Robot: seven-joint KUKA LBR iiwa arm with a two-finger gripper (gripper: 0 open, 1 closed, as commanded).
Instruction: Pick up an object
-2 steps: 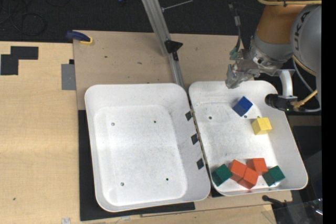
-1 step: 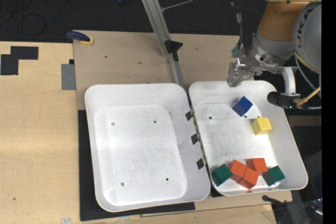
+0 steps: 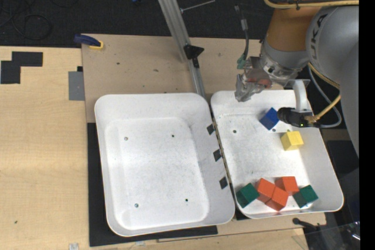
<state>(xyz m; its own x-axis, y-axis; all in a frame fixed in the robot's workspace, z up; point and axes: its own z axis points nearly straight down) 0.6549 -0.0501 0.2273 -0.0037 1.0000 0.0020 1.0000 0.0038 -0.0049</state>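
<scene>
Arm poised over the far edge of the right bin, all blocks lying loose below

The worktop [image 3: 47,126] carried a left bin [image 3: 153,164] and a right bin [image 3: 246,126]; the arm [image 3: 302,14] hung its gripper [image 3: 246,91] above the right bin's far rim, apparently to start a descent, jaws' state impossible to tell; candidates lay apart: orange blocks [image 3: 276,191] between two green blocks [image 3: 247,194] near, blue block [image 3: 269,119] closest, yellow block [image 3: 292,140] just beyond
</scene>
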